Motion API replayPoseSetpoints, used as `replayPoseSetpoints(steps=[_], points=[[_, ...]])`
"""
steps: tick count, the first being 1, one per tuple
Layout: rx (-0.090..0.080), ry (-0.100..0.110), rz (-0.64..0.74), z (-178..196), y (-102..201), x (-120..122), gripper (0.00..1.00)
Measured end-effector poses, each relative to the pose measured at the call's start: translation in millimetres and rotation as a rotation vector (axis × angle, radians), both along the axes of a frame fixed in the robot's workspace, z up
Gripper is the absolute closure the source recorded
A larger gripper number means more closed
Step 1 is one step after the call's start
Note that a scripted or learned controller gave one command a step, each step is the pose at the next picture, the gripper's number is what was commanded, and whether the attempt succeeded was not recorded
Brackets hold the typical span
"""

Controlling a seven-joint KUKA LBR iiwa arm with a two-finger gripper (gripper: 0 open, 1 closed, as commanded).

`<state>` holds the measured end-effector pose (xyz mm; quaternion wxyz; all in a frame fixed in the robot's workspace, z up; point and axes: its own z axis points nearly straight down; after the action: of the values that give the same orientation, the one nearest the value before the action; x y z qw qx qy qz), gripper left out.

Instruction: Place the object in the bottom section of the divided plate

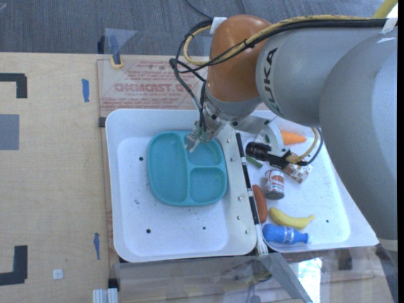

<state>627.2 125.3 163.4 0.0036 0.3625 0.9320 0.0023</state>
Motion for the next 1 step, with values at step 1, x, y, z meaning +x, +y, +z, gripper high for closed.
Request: replayPoseSetpoints(steps=[1], points=[[0.0,0.0,0.0,-0.2,-0.3,0.0,0.0]])
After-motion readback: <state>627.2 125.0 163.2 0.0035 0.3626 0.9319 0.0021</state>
